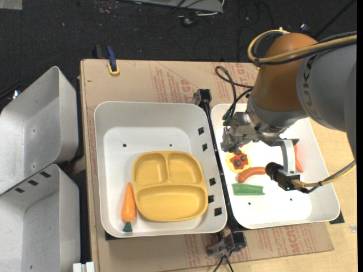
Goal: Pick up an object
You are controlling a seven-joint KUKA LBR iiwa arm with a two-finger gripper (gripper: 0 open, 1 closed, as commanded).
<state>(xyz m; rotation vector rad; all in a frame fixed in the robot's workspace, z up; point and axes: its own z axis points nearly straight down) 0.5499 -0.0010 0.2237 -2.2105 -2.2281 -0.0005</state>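
The big grey arm [317, 78] with its orange band [283, 67] comes in from the right and hangs over the right bin [317, 208]; the tool [233, 142] sits low at the left side of that bin, close to the wall between the two bins; it is dark and mixed up with metal parts and wires, so I cannot tell how it is set, and I cannot see any toy caught in it.

Just below the tool lies a small yellow piece [233, 162] with dark red berries [240, 160] on it; the tool is right above them, and I cannot tell if it touches them; below the berries is an orange-red sausage [250, 174], lying sideways; under that is a flat green bean pod [248, 190], also lying sideways; a thin red-orange stick thing [298, 158] stands along the right side of the bin, partly behind a white and black part of the arm [283, 171].

The left bin [113, 118] holds a yellow plate [169, 186] with three parts; a toy carrot [129, 204] lies just beside the plate on its left, with its green end pointing down.

Both bins sit side by side on a brown table [164, 75]; two more white bins [34, 152] lean at the far left, off the table.
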